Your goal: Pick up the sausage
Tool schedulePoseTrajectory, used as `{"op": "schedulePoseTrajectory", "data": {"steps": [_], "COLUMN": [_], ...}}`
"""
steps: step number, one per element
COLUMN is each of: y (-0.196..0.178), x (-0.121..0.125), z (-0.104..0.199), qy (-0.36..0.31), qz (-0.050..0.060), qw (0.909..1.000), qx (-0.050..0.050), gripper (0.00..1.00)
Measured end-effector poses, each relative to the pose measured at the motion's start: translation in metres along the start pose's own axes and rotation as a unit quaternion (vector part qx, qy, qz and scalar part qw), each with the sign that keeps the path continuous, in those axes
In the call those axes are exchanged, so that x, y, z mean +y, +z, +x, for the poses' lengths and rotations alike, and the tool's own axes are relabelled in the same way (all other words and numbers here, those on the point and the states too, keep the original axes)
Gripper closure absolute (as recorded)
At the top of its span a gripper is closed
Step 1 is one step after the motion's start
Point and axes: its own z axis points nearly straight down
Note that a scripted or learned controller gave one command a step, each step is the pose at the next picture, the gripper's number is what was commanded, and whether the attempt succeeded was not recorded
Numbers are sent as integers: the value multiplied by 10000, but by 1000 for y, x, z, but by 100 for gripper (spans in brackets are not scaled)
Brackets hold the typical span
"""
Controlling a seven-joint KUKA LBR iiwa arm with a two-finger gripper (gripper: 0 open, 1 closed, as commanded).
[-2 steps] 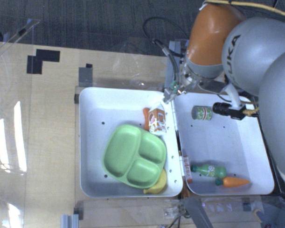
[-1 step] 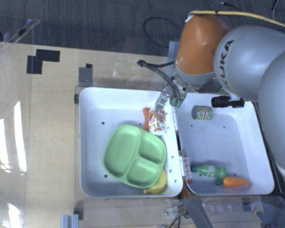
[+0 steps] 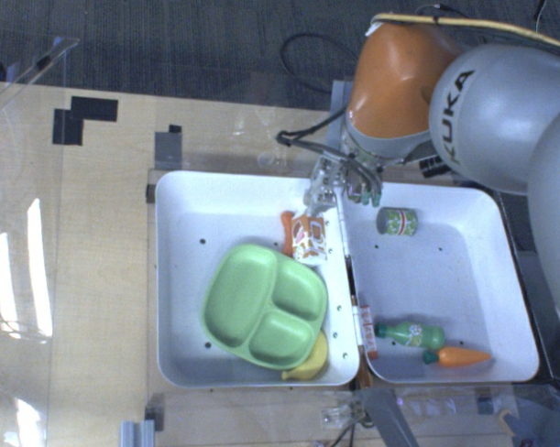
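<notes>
We're seeing a bulky grey arm w/ black KUKA lettering, rounded glossy orange band sitting above the wrist, black cable looping off it, small metal gripper w/ thin silvery parts

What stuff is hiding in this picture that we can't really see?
- Gripper: too small and blurry to tell fingers apart.
- Yellow thing: mostly hidden under the green divided plate.
- Sausage: partly covered by a small packet.
- Can: label too tiny to read.
</notes>
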Motion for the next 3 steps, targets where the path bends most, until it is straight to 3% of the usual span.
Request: {"op": "schedulePoseTrajectory", "data": {"steps": [1, 2, 3], "y": [0, 0, 0], "x": [-2, -4, -1], "z": [24, -9, 22], "qy": [-2358, -4247, -5188], "qz": [-7, -11, -15], "qw": [9718, 9053, 8549], "qx": [14, -11, 6], "gripper": [100, 100, 100]}}
